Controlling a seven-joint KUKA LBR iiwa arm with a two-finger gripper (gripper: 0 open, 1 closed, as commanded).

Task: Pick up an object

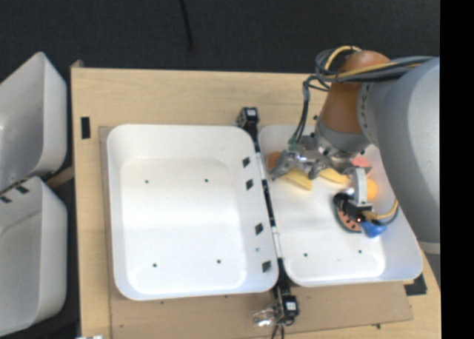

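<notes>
Nearest, the shallow white right bin [333, 263] offers bare floor along its front edge. Farther back, a pale yellow wedge-shaped piece [299, 180] lies just below the metal two-finger gripper [304, 163], whose claw state cannot be told. Small coloured objects [361, 215] are clustered at the right wall.

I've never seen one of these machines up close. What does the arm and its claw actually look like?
The arm is a thick, rounded grey tube. An orange-brown band wraps it above the wrist, with dark and yellowish cables looping beside it and one cable running down toward the claw. The gripper is a small cluster of bare silvery metal parts, angular next to the smooth arm. I can read no lettering on it.
</notes>
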